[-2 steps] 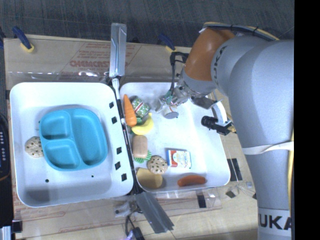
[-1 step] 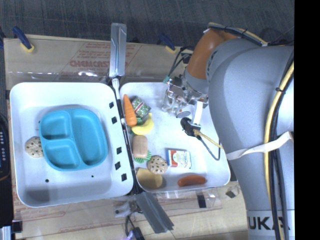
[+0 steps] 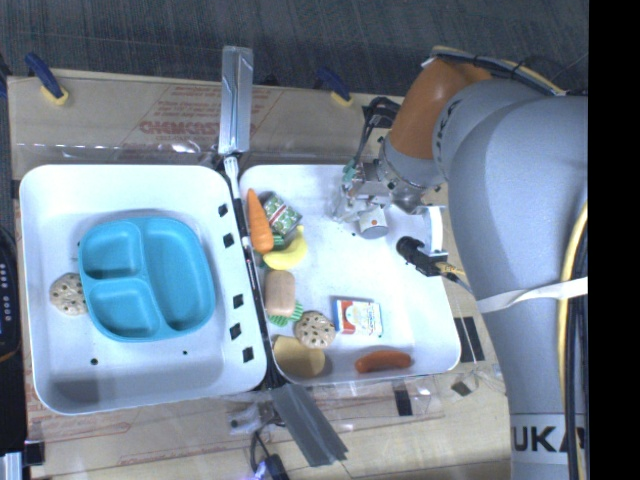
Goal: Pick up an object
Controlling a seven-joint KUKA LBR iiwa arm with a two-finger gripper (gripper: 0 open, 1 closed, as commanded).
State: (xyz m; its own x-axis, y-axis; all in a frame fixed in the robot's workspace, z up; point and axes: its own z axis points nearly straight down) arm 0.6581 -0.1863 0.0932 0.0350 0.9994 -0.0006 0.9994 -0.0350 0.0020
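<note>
My gripper (image 3: 358, 211) hangs over the upper middle of the right bin (image 3: 420, 288), above bare white floor, with nothing visible between its fingers. Left of it, along the bin's left wall, lie an orange carrot (image 3: 259, 223), a green packet (image 3: 281, 215), a yellow banana-like piece (image 3: 287, 255) and a tan bread piece (image 3: 280, 292). Lower down sit a chocolate-chip cookie (image 3: 315, 328), a tan round piece (image 3: 300, 357), a small red-and-white box (image 3: 357, 316) and a brown sausage (image 3: 383, 361).
The left bin (image 3: 50, 368) holds a blue divided plate (image 3: 147, 276) and another cookie (image 3: 67, 293) at its left side. The grey arm (image 3: 510, 198) covers the right bin's right edge. A metal divider clamp (image 3: 236, 98) stands between the bins at the back.
</note>
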